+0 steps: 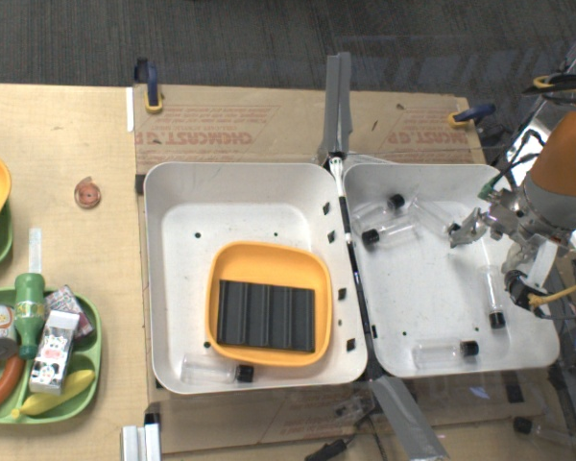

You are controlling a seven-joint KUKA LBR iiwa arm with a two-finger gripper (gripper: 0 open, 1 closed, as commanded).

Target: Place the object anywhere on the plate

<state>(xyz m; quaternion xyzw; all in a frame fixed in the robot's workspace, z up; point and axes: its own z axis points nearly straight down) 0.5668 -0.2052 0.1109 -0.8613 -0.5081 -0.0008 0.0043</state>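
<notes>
Dark ribbed rectangular block [266, 316] already lying on orange square plastic plate [225, 268] in left white bin [163, 286]. Claw [468, 230] over right bin; cannot tell its state. Best to withdraw slowly, leaving plate undisturbed.

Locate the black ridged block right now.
The black ridged block lies flat on the orange plate in the left bin, toward that bin's front; the gripper is over the right bin.
</notes>
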